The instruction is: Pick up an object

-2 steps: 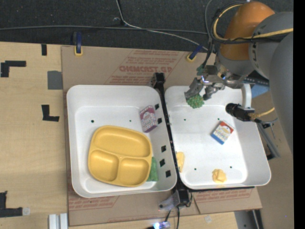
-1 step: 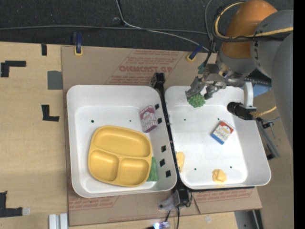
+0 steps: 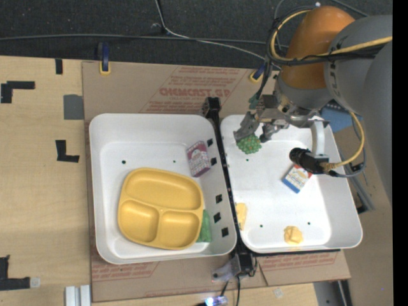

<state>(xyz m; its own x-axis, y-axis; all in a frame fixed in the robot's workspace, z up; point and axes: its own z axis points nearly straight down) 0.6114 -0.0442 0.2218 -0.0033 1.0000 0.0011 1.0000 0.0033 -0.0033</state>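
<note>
My gripper (image 3: 257,132) hangs over the back left part of the right bin (image 3: 271,199), with its two fingers spread apart and open. A small green knobbly object (image 3: 249,145) lies on the bin floor right at the tip of the left finger (image 3: 245,133), touching it or nearly so, and is not gripped between the fingers. A blue and white box (image 3: 295,179) lies to the right of the gripper. A yellow lump (image 3: 293,234) sits near the bin's front edge, and a small yellow piece (image 3: 241,213) rests against its left wall.
The left bin (image 3: 108,171) holds a yellow divided plate (image 3: 159,209), a purple packet (image 3: 199,159) at its right wall and a green item (image 3: 205,227) beside the plate. A black cable end (image 3: 305,157) hangs over the right bin beside the box. The grey arm covers the back right.
</note>
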